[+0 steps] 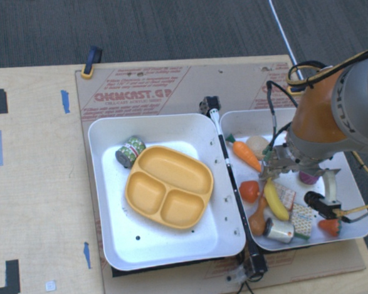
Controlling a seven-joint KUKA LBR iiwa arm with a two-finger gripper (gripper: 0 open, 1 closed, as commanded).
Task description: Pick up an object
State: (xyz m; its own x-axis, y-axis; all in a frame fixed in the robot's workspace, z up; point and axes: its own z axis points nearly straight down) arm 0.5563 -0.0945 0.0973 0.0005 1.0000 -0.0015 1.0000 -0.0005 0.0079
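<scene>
I have the arm reaching in from the right, hanging over the right bin. The pincer sits low over the clutter there, just above the top end of the banana and just beside the carrot. I cannot tell from this angle whether it is apart or together, and I see nothing clamped in it.

The likeliest target, as I judge it, is the banana: it lies nearly lengthwise in the bin, its upper end right under the pincer, with the tomato to its left and a printed packet at its lower right. It looks like toy plastic, so I expect it to be light, stiff and rather slick. Its curve means a grip at the tip would likely slip off; I would close across the thick middle, where the sides are closest to parallel. The neighbours crowd it, so the tomato could be nudged or caught along with it.

The carrot is the other option, tapered and smooth; its wider, leafy end would give the better hold.

The left bin holds a yellow tray and a small can, well apart from the arm.
</scene>
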